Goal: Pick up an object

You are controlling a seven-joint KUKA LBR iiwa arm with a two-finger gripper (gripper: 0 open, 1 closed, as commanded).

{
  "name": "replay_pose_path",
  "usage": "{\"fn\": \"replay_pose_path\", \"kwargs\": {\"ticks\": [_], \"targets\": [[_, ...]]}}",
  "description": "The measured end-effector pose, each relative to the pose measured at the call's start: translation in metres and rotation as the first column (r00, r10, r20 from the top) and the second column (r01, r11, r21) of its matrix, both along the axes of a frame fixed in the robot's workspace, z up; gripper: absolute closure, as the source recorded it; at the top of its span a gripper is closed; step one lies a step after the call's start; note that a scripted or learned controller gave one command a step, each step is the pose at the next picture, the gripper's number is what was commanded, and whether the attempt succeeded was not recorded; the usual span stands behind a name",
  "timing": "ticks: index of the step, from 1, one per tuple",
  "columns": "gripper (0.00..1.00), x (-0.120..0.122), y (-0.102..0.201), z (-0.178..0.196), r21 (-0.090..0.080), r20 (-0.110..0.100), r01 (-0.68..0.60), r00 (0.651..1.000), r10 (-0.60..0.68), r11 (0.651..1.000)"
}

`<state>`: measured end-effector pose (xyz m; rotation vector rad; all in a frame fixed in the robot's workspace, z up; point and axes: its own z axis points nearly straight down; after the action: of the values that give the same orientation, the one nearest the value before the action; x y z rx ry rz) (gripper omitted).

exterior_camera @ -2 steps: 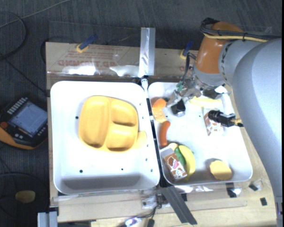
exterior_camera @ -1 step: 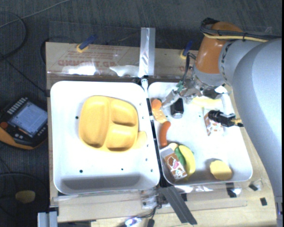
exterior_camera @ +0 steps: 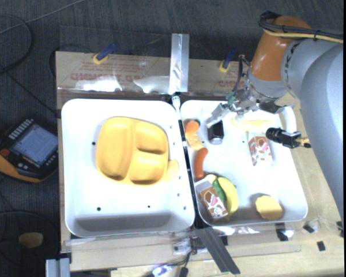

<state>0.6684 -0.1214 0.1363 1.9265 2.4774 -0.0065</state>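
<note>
Gripper [exterior_camera: 237, 104] sits at the 12 o'clock end of the right bin [exterior_camera: 289, 178]. Grip state: can't tell. Nearest pick looks like the pale yellow slice [exterior_camera: 255, 122], just beside it at 4 o'clock, long axis 3–9.

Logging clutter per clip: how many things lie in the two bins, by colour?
Yellow: 3 (tray, block, banana-like toy)
Orange or red: 2 (orange piece, sausage)
Brown-and-white: 2 (upper packet, lower packet)
Total: 7; a pale shape under the gripper is unclear, uncounted.
</note>
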Motion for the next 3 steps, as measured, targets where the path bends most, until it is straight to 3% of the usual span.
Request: {"fn": "replay_pose_path", "kwargs": {"ticks": [1, 2, 3], "targets": [[0.0, -0.01, 0.007, -0.047, -0.001, 0.008, 0.011, 1.0, -0.011, 1.0], [1.0, -0.009, 0.007, -0.036, -0.002, 0.011, 0.009, 1.0, -0.009, 1.0], [1.0, 0.0, 0.061, 0.047, 0.004, 0.0, -0.029, 1.0, 0.029, 1.0]]}}
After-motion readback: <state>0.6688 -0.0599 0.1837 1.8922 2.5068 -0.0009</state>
